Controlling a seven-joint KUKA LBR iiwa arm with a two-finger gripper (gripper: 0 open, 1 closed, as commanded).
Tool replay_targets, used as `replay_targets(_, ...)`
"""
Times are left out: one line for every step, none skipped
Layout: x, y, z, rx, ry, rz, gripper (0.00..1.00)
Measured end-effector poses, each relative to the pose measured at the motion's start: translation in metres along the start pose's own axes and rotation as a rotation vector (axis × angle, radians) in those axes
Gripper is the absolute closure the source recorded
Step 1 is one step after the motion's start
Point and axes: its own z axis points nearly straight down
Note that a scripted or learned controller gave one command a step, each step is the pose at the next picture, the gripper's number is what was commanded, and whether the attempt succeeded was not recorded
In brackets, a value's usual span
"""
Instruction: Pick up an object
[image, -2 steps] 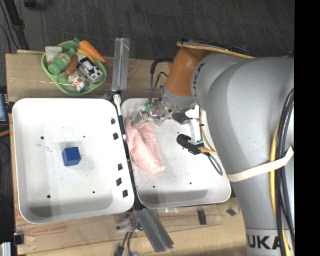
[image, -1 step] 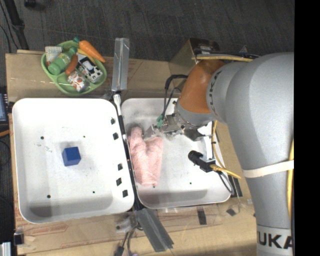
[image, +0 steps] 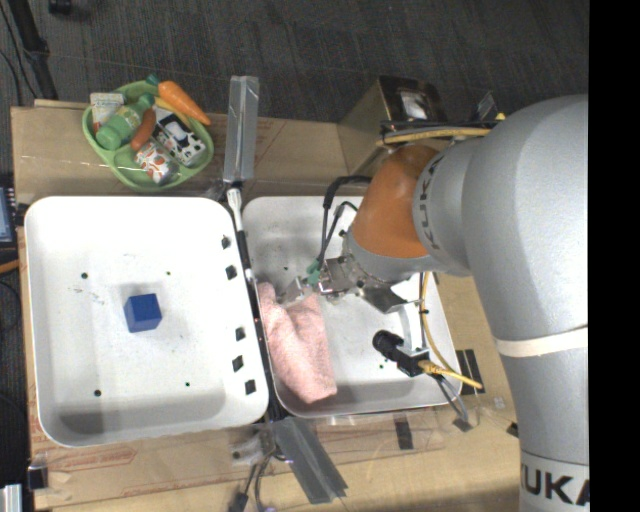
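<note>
Arm bent low, end effector (image: 300, 285) beside pink cloth (image: 298, 343).

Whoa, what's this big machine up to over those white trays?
It is a robot arm trying to pick something up. Its gripper is down in the right bin, right at the top end of a pink cloth lying along that bin's left wall. A blue cube sits alone in the left bin. A green bowl of toy food rests behind.
</note>
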Motion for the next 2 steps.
replay_targets(0.001,0.0,-0.01,0.002,-0.001,-0.004,1.0)
replay_targets(0.05,0.026,-0.101,-0.002,0.0,-0.02,1.0)
